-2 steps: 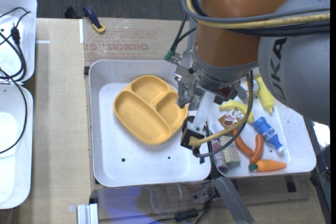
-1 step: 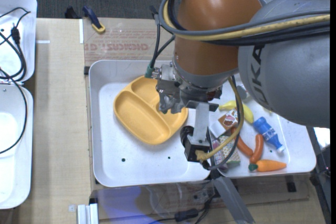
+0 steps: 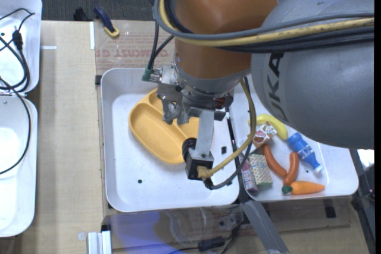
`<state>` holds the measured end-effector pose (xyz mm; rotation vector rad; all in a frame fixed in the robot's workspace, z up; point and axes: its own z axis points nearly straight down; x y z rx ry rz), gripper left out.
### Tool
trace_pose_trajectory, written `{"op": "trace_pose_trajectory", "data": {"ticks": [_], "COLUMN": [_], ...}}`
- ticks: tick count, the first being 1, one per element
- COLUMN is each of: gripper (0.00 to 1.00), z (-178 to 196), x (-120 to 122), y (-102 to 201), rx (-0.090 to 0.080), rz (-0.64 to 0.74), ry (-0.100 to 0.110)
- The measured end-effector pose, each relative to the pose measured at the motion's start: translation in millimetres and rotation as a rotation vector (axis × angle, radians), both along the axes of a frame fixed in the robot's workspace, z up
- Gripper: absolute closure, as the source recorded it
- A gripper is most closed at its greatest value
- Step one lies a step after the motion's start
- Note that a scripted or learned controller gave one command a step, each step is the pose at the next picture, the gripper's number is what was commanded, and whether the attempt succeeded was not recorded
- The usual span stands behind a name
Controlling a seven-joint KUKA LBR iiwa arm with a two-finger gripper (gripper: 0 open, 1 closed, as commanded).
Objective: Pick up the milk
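Okay, quick pass. The grey arm (image 3: 309, 80) comes in from the right, and its orange band (image 3: 220, 9) bulks over the middle. The wrist hangs low over the left of the two bins (image 3: 119, 187), above the right part of a yellow divided plate (image 3: 149, 128) lying in that bin. The jaws are tucked under the wrist, so I cannot tell whether they are wide or narrow, and I see nothing gripped in them.

The milk (image 3: 259, 171), a small patterned carton, sits in the right bin (image 3: 339, 178) near its front left corner, apart from the jaws. Just beside it to the right is a red sausage (image 3: 274, 160), then an orange-red pepper (image 3: 292, 167). A carrot (image 3: 305, 188) lies at the front of the bin and a blue bottle (image 3: 303, 151) lies further right. A banana (image 3: 269, 124) lies at the back, with a small red-and-white item (image 3: 262, 137) touching it; what that is I cannot tell.

Printed cardboard (image 3: 134, 44) pokes out behind the bins. A blue-handled tool (image 3: 105, 21) lies at its far edge. At the far left of the pale surface (image 3: 65, 128) sit white trays (image 3: 12, 199) with black cables (image 3: 21, 68) looped over them.
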<state>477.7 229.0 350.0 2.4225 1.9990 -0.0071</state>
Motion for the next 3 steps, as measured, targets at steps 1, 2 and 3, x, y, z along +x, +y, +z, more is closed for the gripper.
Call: {"op": "trace_pose_trajectory", "data": {"ticks": [1,2,3], "gripper": [1.0,1.0,1.0], "z": [-7,-88,-27], "x": [8,29,7], "y": [-1,-30,0], "rx": [0.0,0.001,0.002], "rz": [0.195,0.187,0.496], "ry": [0.002,0.003,0.001]}}
